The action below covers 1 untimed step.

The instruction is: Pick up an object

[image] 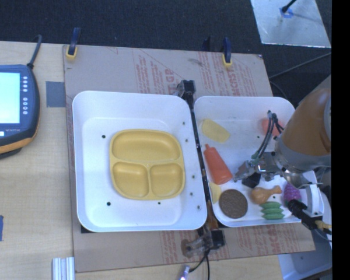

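The right bin (245, 101) holds several toy foods: a pale yellow piece (215, 131), an orange carrot-like piece (217, 163), a brown round disc (233, 203), a tan drumstick (263, 193), a green item (272, 210) and a purple item (292, 192). A red item (266, 125) peeks out behind the arm. My gripper (249, 175) hangs low inside this bin, just up-left of the drumstick and right of the orange piece. Nothing is visibly held in it.
The left bin (93, 156) carries a yellow divided plate (147, 162). A teach pendant (9, 109) lies at the bench's far left. Clamps (226, 50) hold the cardboard at the back edge. The arm's grey body (306, 133) covers the right bin's right side.
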Each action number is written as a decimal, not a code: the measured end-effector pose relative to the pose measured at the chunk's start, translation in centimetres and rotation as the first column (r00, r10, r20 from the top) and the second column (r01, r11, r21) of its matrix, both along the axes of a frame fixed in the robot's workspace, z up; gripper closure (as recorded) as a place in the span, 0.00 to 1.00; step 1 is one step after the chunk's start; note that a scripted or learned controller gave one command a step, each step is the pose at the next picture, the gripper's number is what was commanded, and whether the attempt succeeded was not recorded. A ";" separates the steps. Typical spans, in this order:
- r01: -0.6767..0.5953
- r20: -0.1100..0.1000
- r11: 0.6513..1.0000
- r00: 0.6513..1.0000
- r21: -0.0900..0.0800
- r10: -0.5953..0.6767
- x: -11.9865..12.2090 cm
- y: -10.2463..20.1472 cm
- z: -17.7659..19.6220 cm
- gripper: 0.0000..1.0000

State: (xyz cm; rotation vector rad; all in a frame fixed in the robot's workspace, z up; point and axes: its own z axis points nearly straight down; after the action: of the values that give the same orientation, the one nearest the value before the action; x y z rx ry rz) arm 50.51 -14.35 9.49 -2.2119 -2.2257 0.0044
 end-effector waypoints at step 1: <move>-0.004 -0.001 1.000 1.000 -0.001 0.004 0.0 -0.1 1.0 1.00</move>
State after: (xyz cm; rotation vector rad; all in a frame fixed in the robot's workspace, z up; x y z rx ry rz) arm 50.53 -14.46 10.51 -2.2082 -2.2298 0.0067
